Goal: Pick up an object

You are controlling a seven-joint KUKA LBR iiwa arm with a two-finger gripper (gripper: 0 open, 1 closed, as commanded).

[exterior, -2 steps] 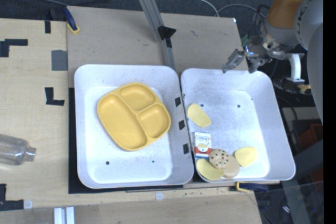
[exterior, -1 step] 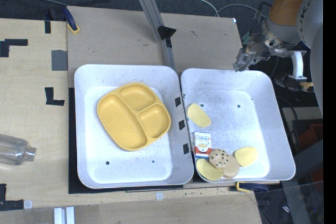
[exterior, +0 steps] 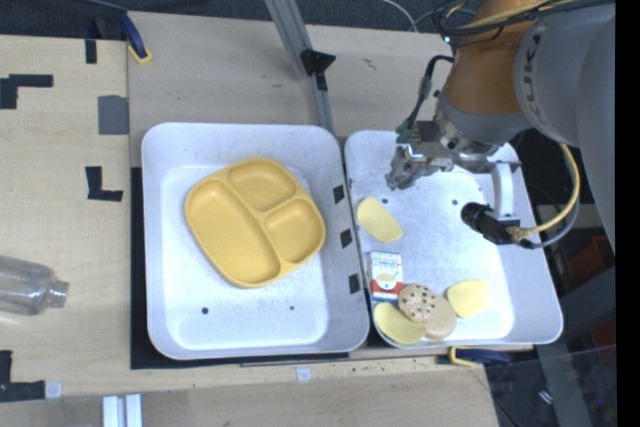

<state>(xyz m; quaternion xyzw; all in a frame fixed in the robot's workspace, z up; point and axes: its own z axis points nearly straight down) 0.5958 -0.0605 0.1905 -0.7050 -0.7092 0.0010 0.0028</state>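
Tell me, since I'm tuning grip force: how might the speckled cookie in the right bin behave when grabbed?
The cookie looks flat and thin, so probably light but hard to pinch. It overlaps a yellow piece, so it may slide or drag that along.

nothing here can be read properly. the grey arm (exterior: 560, 65) has dark lettering running down its side, but it is cut off and too blurred to make out. the small packet (exterior: 386, 277) in the right bin (exterior: 530, 310) has a red and blue printed label, too tiny to read.
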